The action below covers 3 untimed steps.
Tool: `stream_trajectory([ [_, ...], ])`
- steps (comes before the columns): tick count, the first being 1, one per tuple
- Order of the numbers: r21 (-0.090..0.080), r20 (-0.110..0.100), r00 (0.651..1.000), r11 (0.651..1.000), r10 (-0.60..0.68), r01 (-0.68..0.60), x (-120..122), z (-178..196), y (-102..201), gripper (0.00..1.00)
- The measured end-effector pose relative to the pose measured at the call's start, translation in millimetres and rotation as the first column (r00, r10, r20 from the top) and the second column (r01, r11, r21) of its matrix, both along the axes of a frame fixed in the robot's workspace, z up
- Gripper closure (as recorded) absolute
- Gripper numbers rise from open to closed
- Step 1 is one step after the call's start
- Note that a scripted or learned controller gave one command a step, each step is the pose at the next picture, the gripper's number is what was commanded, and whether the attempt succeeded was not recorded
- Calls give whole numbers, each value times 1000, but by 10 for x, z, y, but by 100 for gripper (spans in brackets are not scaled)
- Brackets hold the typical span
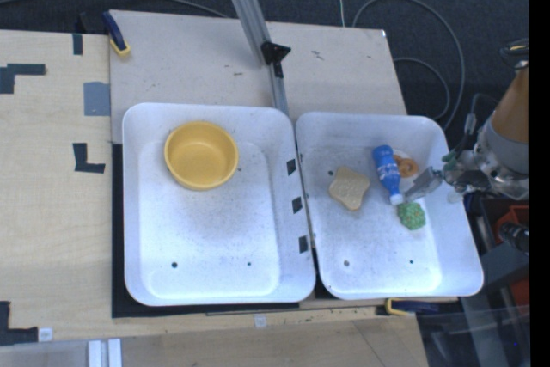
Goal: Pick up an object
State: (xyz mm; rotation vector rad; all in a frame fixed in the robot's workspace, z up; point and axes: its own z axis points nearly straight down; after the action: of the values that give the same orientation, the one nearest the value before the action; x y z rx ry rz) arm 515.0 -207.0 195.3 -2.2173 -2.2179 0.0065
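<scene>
The right bin holds a tan, bread-like piece, a blue bottle with a white cap, a small orange item just behind the bottle, and a green knobbly object. My gripper reaches in over the bin's right rim. It sits low, just right of the bottle's cap and above the green object. Nothing can be seen held in it.
The left bin holds a yellow bowl. A grey metal pole slants down to the gap between the bins. Cables lie behind the right bin. A blue and yellow clamp sits at the back left.
</scene>
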Motion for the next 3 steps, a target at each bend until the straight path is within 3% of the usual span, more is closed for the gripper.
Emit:
stream_trajectory([
  [1, 1, -1, 1000, 1000, 1, -1, -102, -546, 66, 0],
  [2, -8, 11, 1000, 1000, -1, 1, -90, -1025, 43, 0],
  [3, -5, 14, 1000, 1000, 1, -1, -74, -899, 55, 100],
])
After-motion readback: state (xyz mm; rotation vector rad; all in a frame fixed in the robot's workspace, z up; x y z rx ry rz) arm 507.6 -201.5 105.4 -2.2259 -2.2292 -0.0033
